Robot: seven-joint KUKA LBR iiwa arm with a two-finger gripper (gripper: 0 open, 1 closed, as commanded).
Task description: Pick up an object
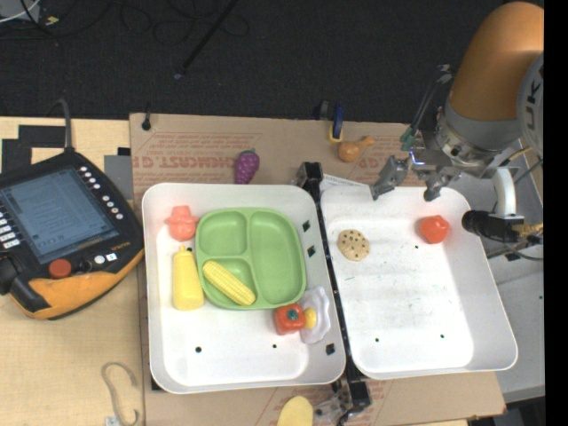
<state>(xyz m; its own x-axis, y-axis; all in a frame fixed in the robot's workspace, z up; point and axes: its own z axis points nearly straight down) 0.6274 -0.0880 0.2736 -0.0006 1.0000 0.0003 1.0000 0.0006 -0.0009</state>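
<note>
My gripper [413, 183] hangs over the far edge of the right bin [426, 327], its two grey fingers [388, 185] spread open with nothing between them. A red round object [434, 229] lies in that bin just below and right of the gripper. A speckled cookie [353, 244] lies to the left, near the bin's inner wall. In the left bin [177, 344] sits a green divided plate [266, 247] with a corn cob [229, 282] on its near-left part.
The left bin also holds a yellow bottle [186, 278], a pink piece [181, 223] and a red-and-yellow toy [291, 318]. Behind the bins lie a purple item [247, 165] and an orange-brown one [355, 149]. A control pendant [62, 224] sits at left.
</note>
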